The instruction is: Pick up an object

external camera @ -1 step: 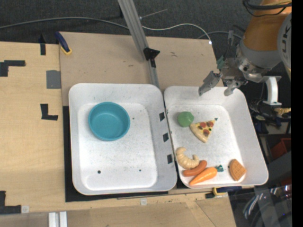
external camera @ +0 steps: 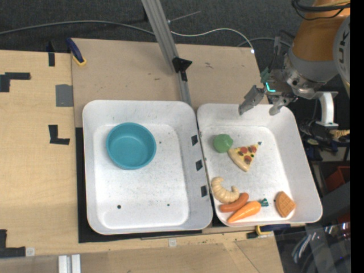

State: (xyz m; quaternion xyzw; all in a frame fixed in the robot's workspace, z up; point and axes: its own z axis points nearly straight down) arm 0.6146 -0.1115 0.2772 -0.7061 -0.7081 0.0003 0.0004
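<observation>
Two white bins are seen side by side. One blue bowl (external camera: 131, 145) is held in the left bin (external camera: 96, 209). Six toy foods are counted in the right bin (external camera: 296, 135): one green ball (external camera: 223, 143), one pizza slice (external camera: 244, 156), one croissant (external camera: 224, 190), one sausage (external camera: 234, 202), one carrot (external camera: 245, 211) and one waffle-like biscuit (external camera: 284, 203). Part of a dark letter is seen on the arm's grey shell at the picture's right edge; nothing can be read from it.

The gripper (external camera: 262, 104) is poised over the far rim of the right bin, its two fingers spread wide with nothing between them. The ball and pizza slice lie nearest, a little toward the camera from the fingers and apart from them. The croissant, sausage, carrot and biscuit lie along the near side, well apart from the gripper.
</observation>
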